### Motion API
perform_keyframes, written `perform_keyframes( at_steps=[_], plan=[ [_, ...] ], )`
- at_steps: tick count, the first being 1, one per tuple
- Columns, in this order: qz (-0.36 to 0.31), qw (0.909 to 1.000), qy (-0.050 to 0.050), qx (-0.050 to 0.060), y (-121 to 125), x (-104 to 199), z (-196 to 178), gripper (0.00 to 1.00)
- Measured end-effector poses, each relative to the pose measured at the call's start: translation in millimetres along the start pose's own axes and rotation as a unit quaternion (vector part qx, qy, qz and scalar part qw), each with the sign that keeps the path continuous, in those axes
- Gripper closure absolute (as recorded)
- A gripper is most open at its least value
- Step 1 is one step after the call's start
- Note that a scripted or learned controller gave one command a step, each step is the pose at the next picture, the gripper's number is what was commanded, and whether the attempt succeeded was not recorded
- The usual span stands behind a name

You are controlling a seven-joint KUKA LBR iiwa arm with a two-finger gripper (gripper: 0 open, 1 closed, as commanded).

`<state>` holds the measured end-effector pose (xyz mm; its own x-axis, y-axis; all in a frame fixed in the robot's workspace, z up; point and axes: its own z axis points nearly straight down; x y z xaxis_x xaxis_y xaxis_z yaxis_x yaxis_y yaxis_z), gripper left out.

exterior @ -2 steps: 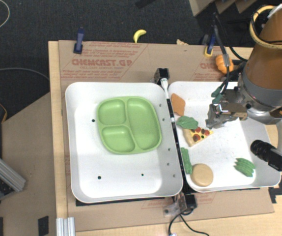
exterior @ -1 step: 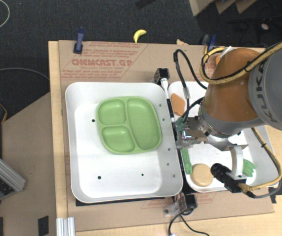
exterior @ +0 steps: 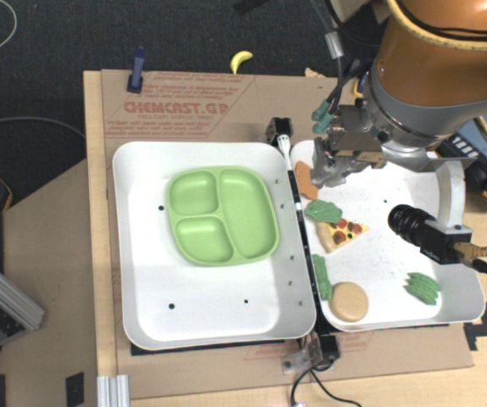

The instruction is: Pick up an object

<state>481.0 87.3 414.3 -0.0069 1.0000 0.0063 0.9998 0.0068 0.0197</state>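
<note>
Arm: we see it reaching in from the right, with its gripper point(exterior: 329, 175) low over the far left corner of the right bin point(exterior: 381, 265).
Grip state: we cannot tell whether it is spread or pressed together.
Nearest object: an orange piece point(exterior: 305, 181) lies just beside the gripper, against the bin's left wall.
Other contents, right bin: a green leaf point(exterior: 322, 211) lies just far of a pizza slice point(exterior: 343, 233). A green pod point(exterior: 321, 276) lies along the left wall, and a round tan bun point(exterior: 349, 302) sits in the near left corner. A ruffled green piece point(exterior: 422, 287) lies near right.
Left bin point(exterior: 218, 299): it holds a green divided plate point(exterior: 222, 215).
Bench: a cardboard sheet point(exterior: 184, 100) lies under both bins, with a blue clip point(exterior: 136, 70) on its far edge.
</note>
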Motion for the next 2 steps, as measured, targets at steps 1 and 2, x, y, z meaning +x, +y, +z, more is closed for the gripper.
perform_keyframes(
  at_steps=[1, 2],
  plan=[
    [0.007, 0.9999, -0.004, 0.011, -3, -78, 19, 1.00],
    [0.000, 0.9999, -0.002, 0.012, -3, -16, 23, 1.00]
  ],
)
